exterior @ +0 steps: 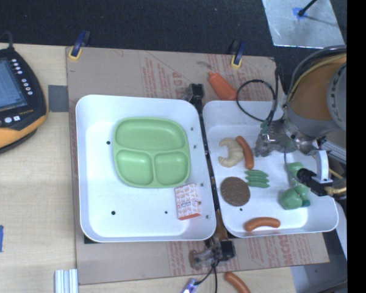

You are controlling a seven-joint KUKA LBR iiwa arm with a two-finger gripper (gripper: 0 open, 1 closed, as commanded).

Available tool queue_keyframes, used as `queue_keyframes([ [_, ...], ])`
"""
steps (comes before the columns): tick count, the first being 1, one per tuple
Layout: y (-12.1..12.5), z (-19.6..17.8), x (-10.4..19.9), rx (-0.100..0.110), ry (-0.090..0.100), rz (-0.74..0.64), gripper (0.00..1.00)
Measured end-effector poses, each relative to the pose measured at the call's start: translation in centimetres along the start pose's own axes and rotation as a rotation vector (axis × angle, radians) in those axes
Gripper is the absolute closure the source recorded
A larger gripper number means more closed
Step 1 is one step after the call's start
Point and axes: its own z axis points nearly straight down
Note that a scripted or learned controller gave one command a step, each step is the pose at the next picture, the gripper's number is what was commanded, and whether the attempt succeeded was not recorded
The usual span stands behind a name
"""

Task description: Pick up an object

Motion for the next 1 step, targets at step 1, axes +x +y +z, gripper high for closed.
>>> queue_keyframes([
  [1,-5.78,-6.66,-4.21,-0.001,0.0,0.002,0.0],
])
